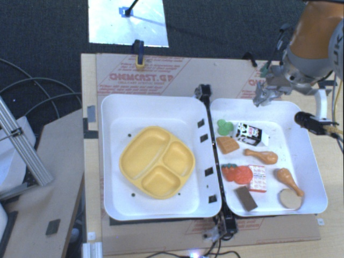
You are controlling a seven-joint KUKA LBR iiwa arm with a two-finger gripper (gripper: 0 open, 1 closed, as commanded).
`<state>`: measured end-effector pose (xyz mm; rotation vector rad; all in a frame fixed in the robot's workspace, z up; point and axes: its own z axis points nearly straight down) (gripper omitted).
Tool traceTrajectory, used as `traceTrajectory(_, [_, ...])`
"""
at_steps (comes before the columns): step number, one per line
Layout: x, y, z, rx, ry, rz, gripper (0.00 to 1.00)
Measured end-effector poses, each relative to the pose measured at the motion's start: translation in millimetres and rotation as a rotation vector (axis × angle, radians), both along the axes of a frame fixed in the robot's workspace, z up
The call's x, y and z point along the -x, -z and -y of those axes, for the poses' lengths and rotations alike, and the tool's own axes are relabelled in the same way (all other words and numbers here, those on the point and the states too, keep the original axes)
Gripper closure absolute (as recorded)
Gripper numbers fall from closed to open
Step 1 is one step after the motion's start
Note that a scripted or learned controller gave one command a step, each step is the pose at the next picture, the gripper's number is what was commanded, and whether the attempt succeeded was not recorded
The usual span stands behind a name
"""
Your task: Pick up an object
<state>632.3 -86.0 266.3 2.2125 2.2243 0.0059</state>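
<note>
**Asker:** What lies nearest the camera?

**Describer:** The tabletop (64, 144) carries two shallow white bins side by side. At the near edge of the right bin (312, 160) sit a dark brown rectangular block (246, 198) and a pale round disc (290, 199). Just beyond them lie a red tomato-like toy (238, 173), touching a small red-and-white packet (257, 178), and a toy drumstick (288, 180).

**Asker:** And further in?

**Describer:** A second drumstick (262, 156) lies mid-bin, with an orange-brown wedge (227, 144) to its left. Behind those are a green toy (225, 127) and a black-and-white carton (251, 134) lying on its side. These toys are the things that could be picked up; all rest on the bin floor.

**Asker:** What about the left bin?

**Describer:** The left bin (123, 109) holds a yellow divided plate (157, 161) with three compartments.

**Asker:** Where is the arm?

**Describer:** The arm (314, 36), grey with an orange band, reaches in from the right. Its gripper (264, 97) hangs above the far rim of the right bin, apart from every toy. Whether the jaws are spread or pressed together cannot be told.

**Asker:** Anything farthest away?

**Describer:** A blue-and-yellow clamp (139, 54) at the far edge of the board, and beyond it a shiny square sheet (127, 15) on the dark floor.
</note>
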Motion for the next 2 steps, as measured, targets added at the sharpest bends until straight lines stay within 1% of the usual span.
traceTrajectory(1, [69, -116, -14, 0.000, 0.000, 0.009, 1.00])
traceTrajectory(2, [122, -279, -26, 0.000, -0.001, 0.018, 1.00])
